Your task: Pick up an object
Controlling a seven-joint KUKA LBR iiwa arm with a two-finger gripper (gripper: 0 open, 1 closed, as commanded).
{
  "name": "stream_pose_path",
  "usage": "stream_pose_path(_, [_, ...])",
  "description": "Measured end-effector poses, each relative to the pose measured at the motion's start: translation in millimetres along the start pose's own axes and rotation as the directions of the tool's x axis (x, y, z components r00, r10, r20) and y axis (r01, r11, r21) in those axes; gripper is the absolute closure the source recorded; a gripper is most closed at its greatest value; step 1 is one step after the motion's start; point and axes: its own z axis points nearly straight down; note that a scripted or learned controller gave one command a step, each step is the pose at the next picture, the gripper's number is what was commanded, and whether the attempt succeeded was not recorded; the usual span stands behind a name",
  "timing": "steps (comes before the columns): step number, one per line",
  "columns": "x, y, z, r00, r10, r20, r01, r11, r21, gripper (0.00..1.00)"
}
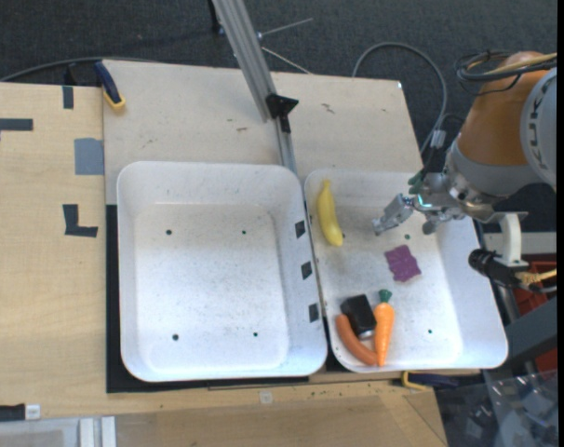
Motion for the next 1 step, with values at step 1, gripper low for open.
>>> stream_pose_path(1, [0.0,1.1,-2.7,1.000,-0.001,0.001,0.001,1.000,-0.005,0.00])
